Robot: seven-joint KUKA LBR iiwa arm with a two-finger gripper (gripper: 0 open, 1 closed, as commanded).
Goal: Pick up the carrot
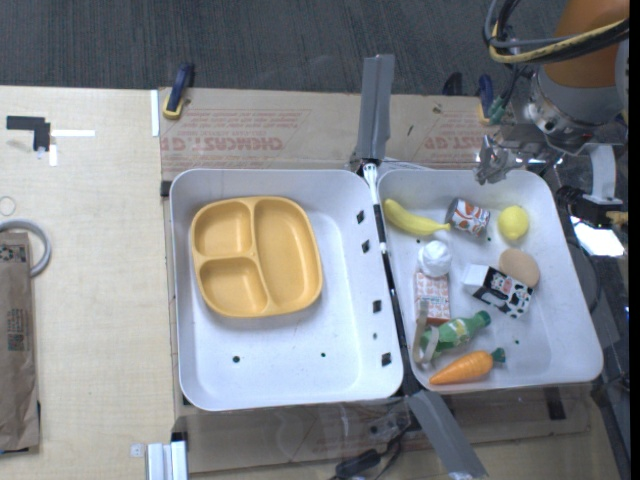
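The bench (80,268) carries two white bins side by side: the left bin (290,368) holds a yellow divided plate (257,256), and the right bin (560,353) holds a scatter of small things. The arm (590,28), grey with its orange band at the top right corner, reaches in over the far rim of the right bin, and its gripper (492,171) hangs there, just above the back edge. Whether the gripper is spread or closed cannot be told from this slant; nothing is seen in it. Among the bin's contents are a banana (412,219), a small can (468,216), a lemon (513,223), an egg (519,266), a carton (432,297), a green bottle (452,333) and, last, the carrot (464,368). The carrot lies at the near edge of the right bin, just beside the green bottle, its orange body running roughly left to right with the green top toward the right. From the gripper it is almost straight down the view toward the near side, across the whole bin, with the can and the carton between. As a judgement, the reach has not begun, and the approach should close across the carrot's short width, clear of the bottle.
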